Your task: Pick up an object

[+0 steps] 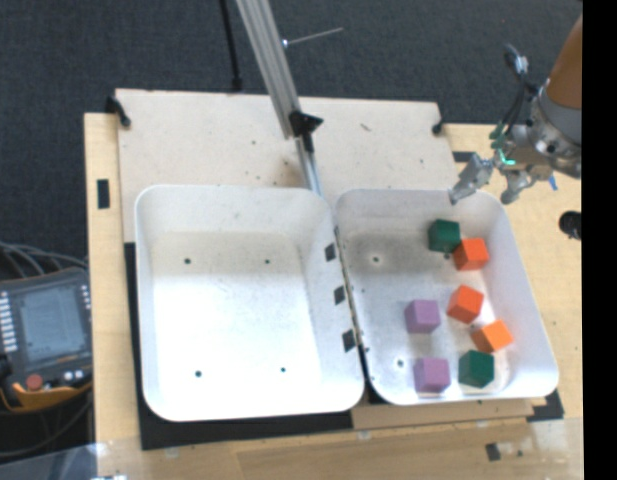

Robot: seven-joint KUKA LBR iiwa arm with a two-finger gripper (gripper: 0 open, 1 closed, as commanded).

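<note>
Camera view looks down on my two white bins: the left bin point(238, 298), then the right bin point(388, 238) with seven blocks in it. My gripper point(488, 181) hangs over that bin's far right corner, fingers spread with nothing between them. Nearest to it, just below and left, lies the green block point(444, 235), touching an orange block point(471, 253).

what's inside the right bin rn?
Right bin holds seven blocks: two green, three orange, two purple. Nothing stacked; the floor beneath each block is covered.
</note>
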